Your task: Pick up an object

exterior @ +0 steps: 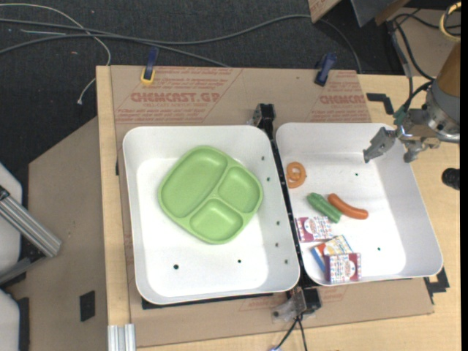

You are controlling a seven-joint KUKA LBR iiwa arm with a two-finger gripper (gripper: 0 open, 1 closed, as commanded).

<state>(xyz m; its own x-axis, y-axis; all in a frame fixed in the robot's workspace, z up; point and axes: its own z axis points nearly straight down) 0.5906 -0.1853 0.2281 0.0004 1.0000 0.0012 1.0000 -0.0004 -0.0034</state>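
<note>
Two shallow white bins sit side by side on a cardboard-covered tabletop (pixel 183 93). The left bin (pixel 146 269) holds a green divided plate (pixel 210 194) with three compartments, lying flat near the bin's middle. The right bin (pixel 409 225) holds the small items: an orange ring-shaped pretzel (pixel 295 174) close to the bin's left wall, a green pickle-like piece (pixel 323 206) just below and to the right of it, and an orange-red hot dog (pixel 348 207) touching or nearly touching the green piece on its right. Nearer the front of that bin lie two small printed cartons, one pink and white (pixel 316 229), the other (pixel 340 264) red, white and blue, close together near the left front corner. The end effector (pixel 393 143) hangs over the upper right part of the right bin, its two fingers spread apart, one grey fingertip (pixel 376 146) pointing down-left toward the bin floor. Nothing sits between the fingers, and the end effector is well apart from the food items. Two blue clamps (pixel 149 66) grip the cardboard's far edge.
</note>
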